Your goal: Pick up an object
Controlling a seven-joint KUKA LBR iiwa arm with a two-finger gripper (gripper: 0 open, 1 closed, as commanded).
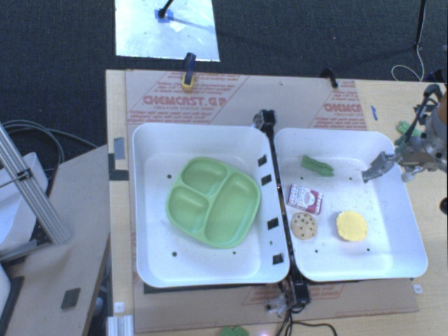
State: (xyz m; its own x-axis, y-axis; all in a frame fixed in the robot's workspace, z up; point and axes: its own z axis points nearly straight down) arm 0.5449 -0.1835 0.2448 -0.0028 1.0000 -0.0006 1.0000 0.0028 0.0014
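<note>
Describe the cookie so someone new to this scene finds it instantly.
Look in the right bin, near its left wall. The cookie lies below the small red-and-white packet and left of the yellow disc. It alone is tan with dark specks.

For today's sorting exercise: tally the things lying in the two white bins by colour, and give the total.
Green: 2, the divided plate and the small green piece
Yellow: 1, the round disc
Tan: 1, the cookie
Red and white: 1, the packet
Total: 5
</note>
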